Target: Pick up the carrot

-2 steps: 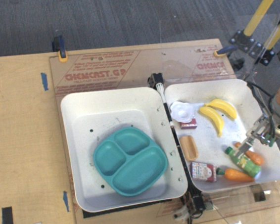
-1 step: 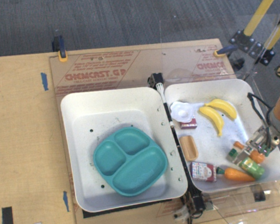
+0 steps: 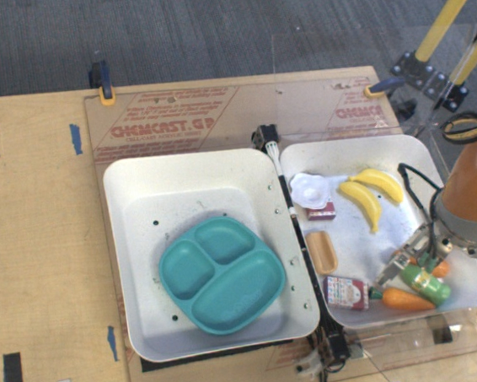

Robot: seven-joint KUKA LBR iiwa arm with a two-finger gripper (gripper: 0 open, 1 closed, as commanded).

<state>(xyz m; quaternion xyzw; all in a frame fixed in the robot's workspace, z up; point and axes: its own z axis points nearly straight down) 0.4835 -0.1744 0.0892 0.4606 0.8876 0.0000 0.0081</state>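
The carrot (image 3: pixel 405 300) is orange and lies near the front edge of the right bin (image 3: pixel 345 153), pointing left. A green piece (image 3: pixel 426 283) lies against its right end. My gripper (image 3: pixel 408 259) hangs just above and slightly left of that green piece, close over the carrot's upper side. The arm with its orange band (image 3: pixel 476 191) comes in from the right and hides the bin's right wall. Nothing is visibly held between the fingers.
In the right bin lie two bananas (image 3: pixel 373 193), a white cup (image 3: pixel 310 191), a small red box (image 3: pixel 320 212), a tan bun (image 3: pixel 322 252) and a small carton (image 3: pixel 346 291) just left of the carrot. The left bin (image 3: pixel 137 196) holds a teal divided plate (image 3: pixel 222 272).
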